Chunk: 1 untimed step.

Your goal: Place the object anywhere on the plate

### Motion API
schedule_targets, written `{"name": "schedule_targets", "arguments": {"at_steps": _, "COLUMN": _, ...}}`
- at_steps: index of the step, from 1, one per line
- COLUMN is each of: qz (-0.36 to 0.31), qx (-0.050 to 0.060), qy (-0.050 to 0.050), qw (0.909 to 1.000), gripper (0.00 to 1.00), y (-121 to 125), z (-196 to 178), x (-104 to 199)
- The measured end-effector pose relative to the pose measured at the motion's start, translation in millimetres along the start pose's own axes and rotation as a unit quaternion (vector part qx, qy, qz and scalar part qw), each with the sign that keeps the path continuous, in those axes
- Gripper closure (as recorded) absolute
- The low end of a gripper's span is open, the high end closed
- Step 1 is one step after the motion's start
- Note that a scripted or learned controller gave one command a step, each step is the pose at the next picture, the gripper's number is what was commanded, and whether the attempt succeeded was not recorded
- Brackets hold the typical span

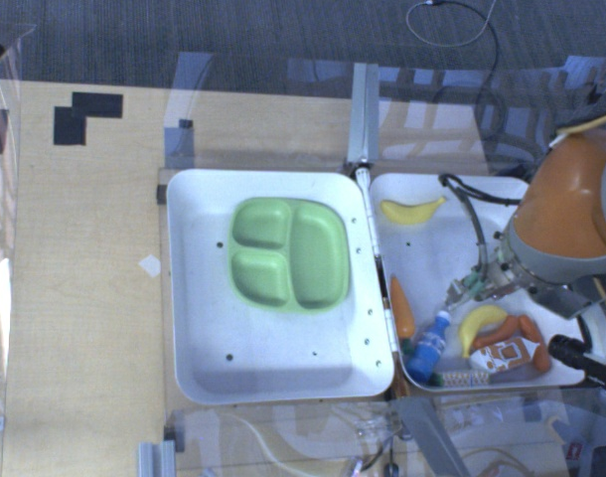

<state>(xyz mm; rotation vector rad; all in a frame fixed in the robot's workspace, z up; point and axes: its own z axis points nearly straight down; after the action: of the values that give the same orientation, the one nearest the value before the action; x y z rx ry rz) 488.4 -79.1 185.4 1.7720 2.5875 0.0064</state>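
The green divided plate (288, 253) lay bare in the left bin (199, 366); toys sat in the right bin (437, 251), nothing placed; fingers' state: cannot tell

green plate (288, 252) seemingly unobstructed, right bin (422, 256) cluttered

Two white bins share a wooden workbench.
The left bin (199, 366) and right bin (422, 256) sit side by side on the bench (84, 296). Black tape marks (84, 115) show at its far left corner, and a thin cable (462, 18) loops on the dark carpet (233, 18) beyond.
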Motion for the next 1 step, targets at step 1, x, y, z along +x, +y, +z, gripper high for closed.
{"name": "schedule_targets", "arguments": {"at_steps": 1, "qz": -0.049, "qx": 0.000, "qy": 0.000, "qw": 0.9988, "gripper": 1.00, "y": 47.5, "z": -72.9, "x": 74.4}}
